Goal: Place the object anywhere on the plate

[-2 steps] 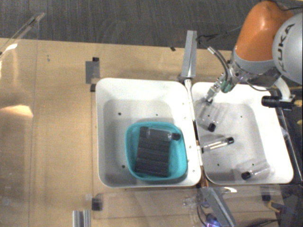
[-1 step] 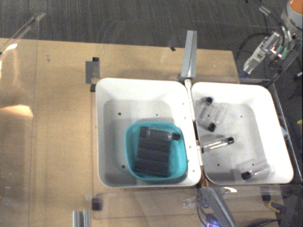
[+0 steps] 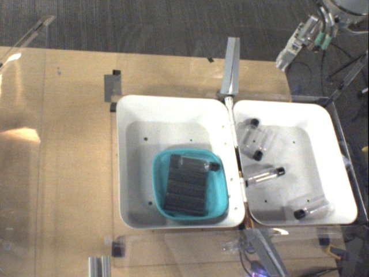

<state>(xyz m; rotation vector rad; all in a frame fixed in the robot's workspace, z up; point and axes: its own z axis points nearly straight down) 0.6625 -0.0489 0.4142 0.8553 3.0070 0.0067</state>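
Note:
A teal plate (image 3: 219, 196) sits in the left bin (image 3: 131, 172), toward its front right. On the plate lies a black ridged block (image 3: 185, 190). A clear vial with a black cap (image 3: 195, 164) lies across the plate's far edge, touching the block's top end. My gripper (image 3: 295, 44) hangs high at the upper right, beyond the back rim of the right bin (image 3: 331, 154) and well away from the plate. Nothing shows in it.
Several clear vials with black caps lie in the right bin: a pair at the back left (image 3: 255, 138), one at the left middle (image 3: 264, 176), one at the front right (image 3: 311, 208). A grey metal post (image 3: 230, 68) stands behind the bins' shared wall.

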